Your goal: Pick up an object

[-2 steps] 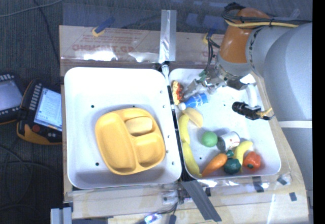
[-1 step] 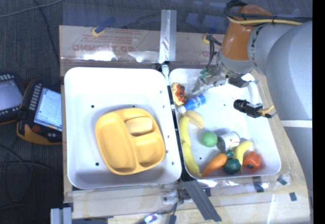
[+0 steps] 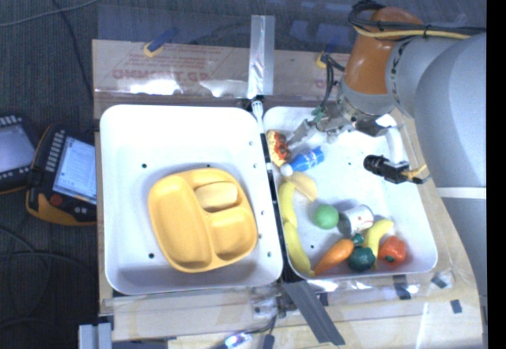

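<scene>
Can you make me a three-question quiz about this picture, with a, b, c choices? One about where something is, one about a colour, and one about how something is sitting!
1. Where is the yellow tray?
a) in the left bin
b) in the right bin
c) on the floor

2. What colour is the ball beside the banana?
a) purple
b) green
c) white

3. How is the small bottle sitting?
a) standing up
b) lying on its side
c) on the yellow tray

Answers: 1 a, the tray rests in the left bin. 2 b, the ball is plainly green. 3 b, the bottle lies flat in the right bin, below the gripper.
</scene>
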Controlling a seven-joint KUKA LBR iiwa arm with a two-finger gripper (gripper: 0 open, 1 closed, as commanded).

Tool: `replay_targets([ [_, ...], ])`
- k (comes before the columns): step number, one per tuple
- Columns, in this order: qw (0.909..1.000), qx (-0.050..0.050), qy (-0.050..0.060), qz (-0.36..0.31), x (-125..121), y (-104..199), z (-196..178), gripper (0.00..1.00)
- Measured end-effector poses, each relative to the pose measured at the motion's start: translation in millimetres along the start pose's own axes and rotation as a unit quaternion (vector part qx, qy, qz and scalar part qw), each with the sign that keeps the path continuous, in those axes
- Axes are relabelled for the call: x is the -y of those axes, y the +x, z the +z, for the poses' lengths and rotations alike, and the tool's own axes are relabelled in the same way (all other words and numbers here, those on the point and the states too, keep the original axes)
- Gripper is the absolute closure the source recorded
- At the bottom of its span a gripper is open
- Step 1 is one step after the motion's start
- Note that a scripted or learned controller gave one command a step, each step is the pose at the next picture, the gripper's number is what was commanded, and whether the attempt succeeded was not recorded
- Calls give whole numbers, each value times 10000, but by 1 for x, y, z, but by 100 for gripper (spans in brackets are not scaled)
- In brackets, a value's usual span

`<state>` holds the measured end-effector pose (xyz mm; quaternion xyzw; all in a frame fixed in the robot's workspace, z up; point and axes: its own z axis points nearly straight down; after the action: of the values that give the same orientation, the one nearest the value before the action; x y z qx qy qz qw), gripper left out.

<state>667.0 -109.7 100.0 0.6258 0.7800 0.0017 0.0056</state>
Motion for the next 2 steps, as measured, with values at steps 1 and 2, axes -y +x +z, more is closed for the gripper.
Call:
replay_targets([
  [1, 9984, 6, 1, -557, 12, 6, 10, 0],
  [2, 9998, -32, 51, -166, 24, 25, -84, 0],
])
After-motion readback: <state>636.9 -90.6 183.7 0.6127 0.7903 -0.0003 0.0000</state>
